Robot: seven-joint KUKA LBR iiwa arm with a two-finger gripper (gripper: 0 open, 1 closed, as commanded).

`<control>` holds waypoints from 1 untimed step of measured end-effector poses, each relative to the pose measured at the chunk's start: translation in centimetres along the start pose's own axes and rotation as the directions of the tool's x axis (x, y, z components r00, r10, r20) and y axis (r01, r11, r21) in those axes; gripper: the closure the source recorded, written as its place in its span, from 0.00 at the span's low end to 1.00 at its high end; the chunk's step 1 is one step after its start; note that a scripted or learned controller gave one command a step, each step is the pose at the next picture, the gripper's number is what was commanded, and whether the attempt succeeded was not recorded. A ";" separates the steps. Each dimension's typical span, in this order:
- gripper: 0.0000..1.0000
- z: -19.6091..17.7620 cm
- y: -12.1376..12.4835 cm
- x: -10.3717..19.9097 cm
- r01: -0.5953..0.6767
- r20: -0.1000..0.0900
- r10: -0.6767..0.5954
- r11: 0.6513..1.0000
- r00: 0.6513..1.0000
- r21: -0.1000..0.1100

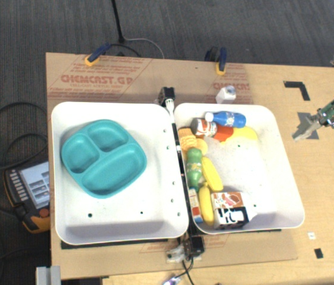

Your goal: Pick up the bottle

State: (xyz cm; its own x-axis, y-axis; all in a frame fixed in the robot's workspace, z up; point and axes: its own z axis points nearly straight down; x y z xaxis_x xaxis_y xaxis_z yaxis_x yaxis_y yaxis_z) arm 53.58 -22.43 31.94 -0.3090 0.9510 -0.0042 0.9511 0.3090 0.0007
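The blue bottle with a white cap lies on its side at the far edge of the right bin, touching a small brown bottle. The pincer hangs over the table at the far right, outside the bin, well apart from the bottle; whether it is spread or pressed together cannot be told. A teal divided plate sits in the left bin.

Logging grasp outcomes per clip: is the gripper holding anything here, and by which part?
Nothing is held. The gripper is at the bench's right edge, outside the bins; the bottle lies in the right bin.
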 end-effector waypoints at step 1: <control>1.00 -1.0 0.1 0.0 0.000 0.001 0.000 1.000 1.000 -0.001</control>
State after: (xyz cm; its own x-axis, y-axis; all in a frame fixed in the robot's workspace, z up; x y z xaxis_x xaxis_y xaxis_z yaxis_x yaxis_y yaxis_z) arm 53.64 -22.42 32.92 -0.3090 0.9510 -0.0055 0.9511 0.3090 0.0016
